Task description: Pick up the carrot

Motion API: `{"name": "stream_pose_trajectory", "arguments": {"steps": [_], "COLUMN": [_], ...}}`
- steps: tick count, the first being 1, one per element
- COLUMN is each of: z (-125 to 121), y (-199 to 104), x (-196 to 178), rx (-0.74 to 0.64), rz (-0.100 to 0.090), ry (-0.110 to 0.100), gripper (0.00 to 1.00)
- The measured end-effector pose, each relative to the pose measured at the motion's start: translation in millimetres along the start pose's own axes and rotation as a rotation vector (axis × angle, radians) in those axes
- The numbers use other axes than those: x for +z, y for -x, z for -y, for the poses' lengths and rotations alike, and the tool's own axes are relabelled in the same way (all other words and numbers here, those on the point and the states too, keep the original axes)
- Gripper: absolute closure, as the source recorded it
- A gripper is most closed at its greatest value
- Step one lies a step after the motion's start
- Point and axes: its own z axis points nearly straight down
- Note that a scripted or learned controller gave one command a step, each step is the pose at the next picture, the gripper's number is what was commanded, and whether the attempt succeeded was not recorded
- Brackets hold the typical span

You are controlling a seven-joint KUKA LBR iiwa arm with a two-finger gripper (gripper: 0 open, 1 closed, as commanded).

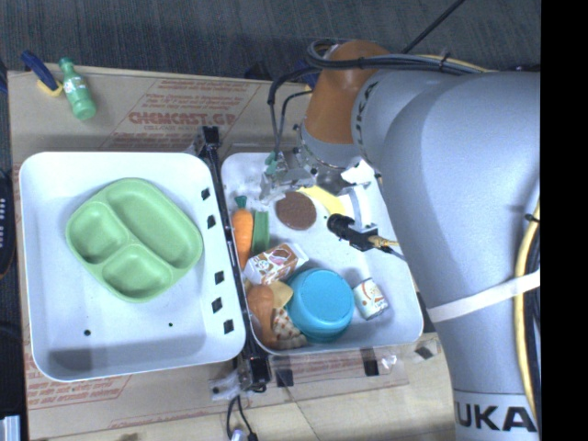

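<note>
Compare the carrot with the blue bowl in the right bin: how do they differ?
The carrot is orange, long and thin; the bowl is blue, round and much wider. The carrot lies along the bin's left wall near the middle, while the bowl sits toward the near edge. The carrot is partly tucked beside a green item; the bowl shows whole. Both are in the right bin, untouched by the gripper.

One fixed camera looks down at a slant over both white bins [37, 246], the arm [441, 173] entering from the right.

Red print on the cardboard sheet [175, 118] reads "CHEMCAST". The arm's base [496, 418] bears white letters "UKA".
</note>
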Motion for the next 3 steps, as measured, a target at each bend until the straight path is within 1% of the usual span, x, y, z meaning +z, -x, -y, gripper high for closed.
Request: {"name": "stream_pose_trajectory", "arguments": {"steps": [1,2,3], "z": [-19.2,65.7,94.1], "y": [-101.9,-76.0,-168.3], "x": [-95.2,-115.6,-134.9], "rx": [0.037,0.256,0.359], "rz": [-0.002,0.001,-0.002], "ry": [0.010,-0.004,-0.007], "gripper": [1.00,1.00,1.00]}}
